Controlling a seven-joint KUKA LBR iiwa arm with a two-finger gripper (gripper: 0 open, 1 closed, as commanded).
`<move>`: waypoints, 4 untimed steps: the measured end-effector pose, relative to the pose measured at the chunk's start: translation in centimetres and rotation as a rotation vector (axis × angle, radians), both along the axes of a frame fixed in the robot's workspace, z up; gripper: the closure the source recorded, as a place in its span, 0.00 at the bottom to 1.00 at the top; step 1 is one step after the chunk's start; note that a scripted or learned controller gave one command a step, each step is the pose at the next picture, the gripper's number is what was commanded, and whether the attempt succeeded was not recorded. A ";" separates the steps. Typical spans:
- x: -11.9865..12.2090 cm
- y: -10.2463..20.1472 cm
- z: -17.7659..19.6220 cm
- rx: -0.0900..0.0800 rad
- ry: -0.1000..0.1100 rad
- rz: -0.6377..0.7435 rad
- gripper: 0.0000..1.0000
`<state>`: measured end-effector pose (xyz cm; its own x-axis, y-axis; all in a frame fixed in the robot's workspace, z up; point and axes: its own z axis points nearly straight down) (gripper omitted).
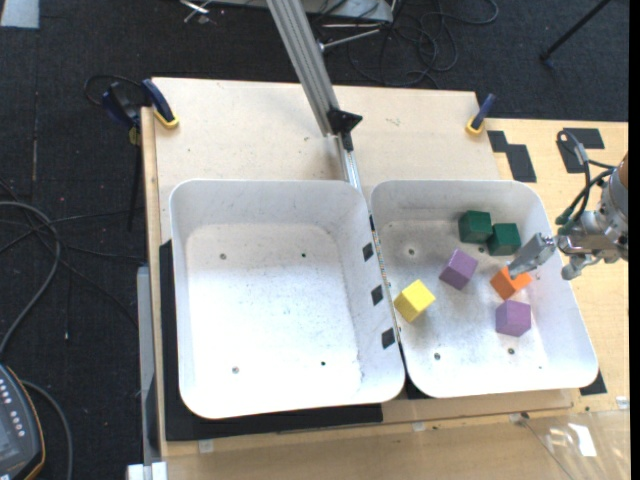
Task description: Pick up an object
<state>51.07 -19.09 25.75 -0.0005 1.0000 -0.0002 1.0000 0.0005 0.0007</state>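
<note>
- Clamps, blue with yellow tips, sat on the bench's far corners: one at the left, one further right. The plywood bench carried both bins.
- Left bin, white and shallow, lay on the left half of the bench, its floor speckled with dark flecks.
- A slanted metal pole ran down from the top of my view to the seam between the two bins.
- Right bin touched the left one along that seam and held all the blocks.
- Yellow block lay nearest the seam, tilted on the bin floor, well apart from the others.
- Purple block sat up and right of the yellow one.
- Two green blocks rested side by side, touching, toward the bin's far side.
- A second purple block lay nearer the front, just below the orange one.
- Orange block sat right at the gripper's tip, partly covered by it. I could not tell whether it was between the fingers or merely beside them.
- Gripper reached in over the bin's right wall, angled down and left. I could not tell how its fingers stood.
- Arm wrist hung at the right edge, cables looping above it.
</note>
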 end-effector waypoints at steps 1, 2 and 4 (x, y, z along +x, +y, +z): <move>8.1 -0.6 -12.8 -0.012 -0.033 0.000 0.00; 9.8 0.3 -14.8 0.000 0.002 -0.003 0.00; 12.6 5.8 -16.2 0.002 -0.003 0.008 0.00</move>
<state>63.72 -13.31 9.57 -0.0090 1.0000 0.0017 1.0000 0.0090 0.0038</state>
